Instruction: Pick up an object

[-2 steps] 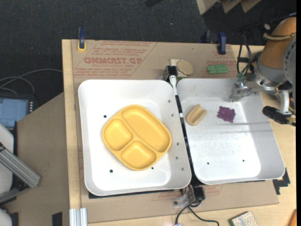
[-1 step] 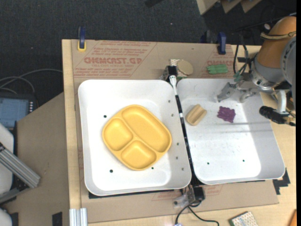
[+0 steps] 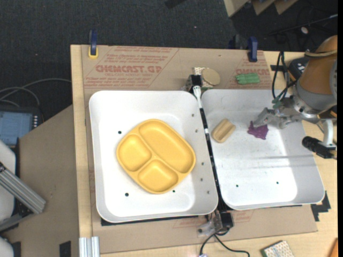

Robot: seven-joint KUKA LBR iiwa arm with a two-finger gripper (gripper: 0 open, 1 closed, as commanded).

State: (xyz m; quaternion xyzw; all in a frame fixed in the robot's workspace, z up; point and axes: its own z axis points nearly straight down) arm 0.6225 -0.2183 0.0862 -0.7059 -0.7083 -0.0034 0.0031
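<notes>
A small purple object point(image 3: 258, 130) lies in the right bin point(image 3: 268, 181), toward its back. To its left, near the bin's left wall, rests a tan block point(image 3: 223, 130). My gripper point(image 3: 270, 118) hangs low over the right bin, just right of and behind the purple object, close to it or touching it. Nothing shows held in it. The grey arm with its orange band point(image 3: 321, 63) comes in from the right edge. In the left bin point(image 3: 107, 111) sits a yellow divided plate point(image 3: 155, 155).
A green piece point(image 3: 247, 79) and a round tan disc point(image 3: 210, 77) lie on the cardboard bench behind the bins. Blue clamps point(image 3: 93, 43) point(image 3: 252, 48) hold the bench's back edge. A black cable point(image 3: 276, 84) hangs beside the arm.
</notes>
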